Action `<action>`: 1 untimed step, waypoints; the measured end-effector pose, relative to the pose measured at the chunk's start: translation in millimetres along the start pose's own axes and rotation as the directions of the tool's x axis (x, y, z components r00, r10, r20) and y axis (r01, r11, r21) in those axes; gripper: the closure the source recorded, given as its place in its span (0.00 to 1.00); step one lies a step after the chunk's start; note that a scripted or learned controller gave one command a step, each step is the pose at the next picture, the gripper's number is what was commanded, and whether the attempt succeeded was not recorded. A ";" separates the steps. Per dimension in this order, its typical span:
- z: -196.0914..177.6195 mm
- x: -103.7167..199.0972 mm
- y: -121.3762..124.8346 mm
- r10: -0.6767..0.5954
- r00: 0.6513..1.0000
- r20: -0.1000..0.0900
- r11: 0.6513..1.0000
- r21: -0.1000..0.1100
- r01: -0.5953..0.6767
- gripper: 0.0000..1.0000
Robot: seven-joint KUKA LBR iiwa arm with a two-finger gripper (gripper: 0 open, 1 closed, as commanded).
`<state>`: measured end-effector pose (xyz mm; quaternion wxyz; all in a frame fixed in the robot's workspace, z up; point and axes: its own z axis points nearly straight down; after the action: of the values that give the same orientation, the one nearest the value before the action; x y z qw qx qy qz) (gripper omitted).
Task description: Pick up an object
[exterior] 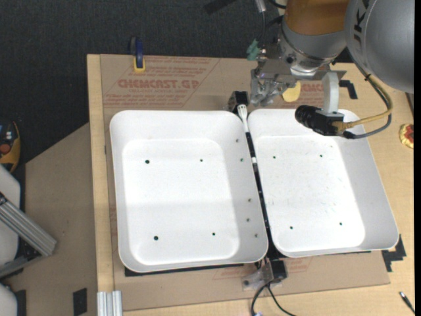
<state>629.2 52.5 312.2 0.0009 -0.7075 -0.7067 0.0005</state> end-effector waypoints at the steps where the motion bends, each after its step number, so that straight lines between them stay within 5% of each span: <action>1: 6.2 -123.0 -57.5 0.013 1.000 0.004 1.000 0.003 -0.013 1.00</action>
<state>571.5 -70.5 306.0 0.0005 -0.7121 -0.7021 0.0029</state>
